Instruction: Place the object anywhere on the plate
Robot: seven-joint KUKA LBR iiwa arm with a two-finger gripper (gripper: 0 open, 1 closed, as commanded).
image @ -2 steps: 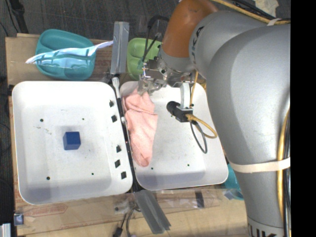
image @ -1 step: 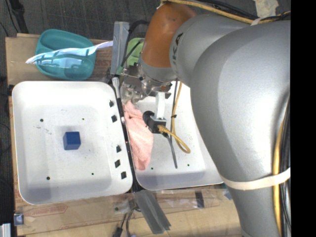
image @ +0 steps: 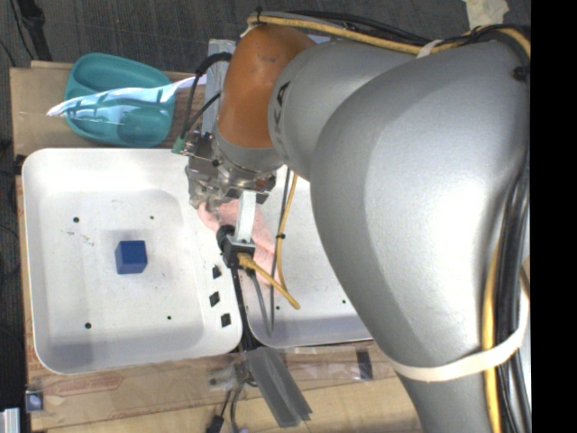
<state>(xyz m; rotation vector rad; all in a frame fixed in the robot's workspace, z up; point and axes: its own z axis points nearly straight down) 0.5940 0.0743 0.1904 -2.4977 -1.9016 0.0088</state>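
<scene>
We see the grey arm looming over the right bin, its gripper low at that bin's left edge above a pink plate; the rig line bars us from reporting its fingers. The left bin carries a blue cube near its centre. A teal scoop lies beyond the far-left corner.
</scene>
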